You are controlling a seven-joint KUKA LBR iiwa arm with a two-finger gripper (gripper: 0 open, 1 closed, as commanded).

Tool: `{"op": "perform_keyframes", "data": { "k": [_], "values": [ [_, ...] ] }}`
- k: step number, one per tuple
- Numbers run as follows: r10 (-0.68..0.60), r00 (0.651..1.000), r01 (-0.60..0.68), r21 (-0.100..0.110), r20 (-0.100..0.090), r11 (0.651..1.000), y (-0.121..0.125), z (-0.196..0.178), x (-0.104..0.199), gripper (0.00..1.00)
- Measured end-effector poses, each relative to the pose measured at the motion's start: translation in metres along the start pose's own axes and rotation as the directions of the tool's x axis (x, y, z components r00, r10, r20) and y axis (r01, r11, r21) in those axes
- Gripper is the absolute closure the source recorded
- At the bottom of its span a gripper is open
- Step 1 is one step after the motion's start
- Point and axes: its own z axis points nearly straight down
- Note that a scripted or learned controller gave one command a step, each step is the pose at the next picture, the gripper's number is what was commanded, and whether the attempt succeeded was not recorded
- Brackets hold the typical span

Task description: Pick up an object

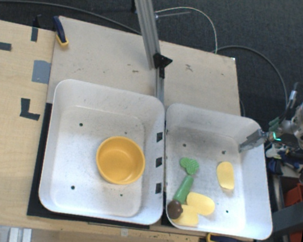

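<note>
The right bin (250, 218) holds a green toy with a leafy head (186, 180), a pale yellow oval piece (225, 175), two more yellow pieces (200, 204) at the front, and a small brown ball (175, 209) touching them. In the left bin (55, 188) a yellow bowl (121, 160) stands upright. My gripper (250, 141) hangs over the right bin's far right corner, near the rim, up and right of the oval piece and apart from every object. Nothing shows held in it.
A slanted metal pole (148, 26) runs from the top down to the gap between the bins. A blue and yellow clamp (60, 32) lies at the board's far left corner. Cables (212, 27) loop behind the bins. Equipment crowds the right edge (298, 169).
</note>
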Motion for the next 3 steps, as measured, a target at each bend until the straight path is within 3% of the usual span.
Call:
{"op": "perform_keyframes", "data": {
  "k": [2,3],
  "values": [
    [0.001,1.0,-0.001,0.006,-0.002,1.0,-0.011,0.109,0.011,0.0],
    [0.001,1.0,-0.001,-0.002,0.003,1.0,-0.01,0.159,0.011,0.0]
  ]
}}
